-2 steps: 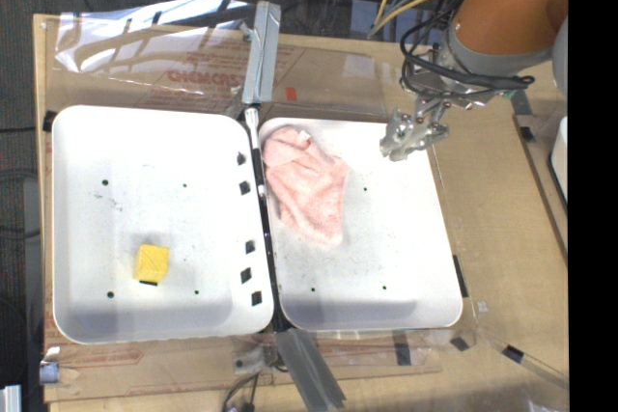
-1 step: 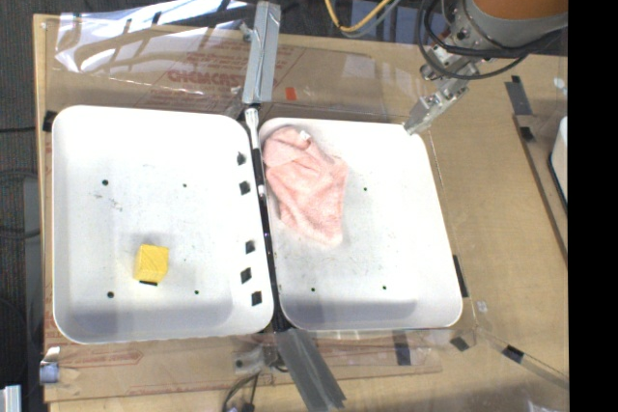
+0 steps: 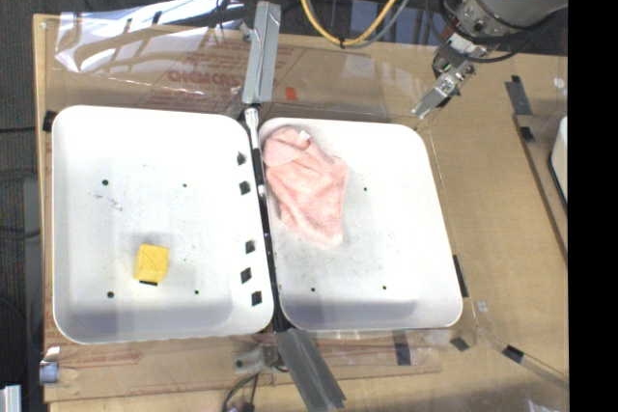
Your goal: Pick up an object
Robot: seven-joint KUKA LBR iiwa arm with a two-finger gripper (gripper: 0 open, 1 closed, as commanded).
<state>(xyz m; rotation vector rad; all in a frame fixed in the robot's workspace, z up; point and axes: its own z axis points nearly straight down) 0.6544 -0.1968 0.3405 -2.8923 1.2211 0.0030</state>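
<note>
A crumpled pink cloth point(image 3: 306, 183) lies in the right bin point(image 3: 406, 294), against its left wall near the back. A small yellow block point(image 3: 152, 263) rests in the left bin point(image 3: 87, 150), toward its front. My gripper point(image 3: 440, 92) hangs above the bench just behind the right bin's back right corner, well apart from both objects. Nothing sits between its fingers.
A metal divider bar point(image 3: 257, 53) runs back from between the bins. Clear plastic sheeting point(image 3: 145, 29) lies on the bench behind the left bin. Yellow and black cables point(image 3: 328, 14) loop behind the arm. Bare bench lies to the right of the bins.
</note>
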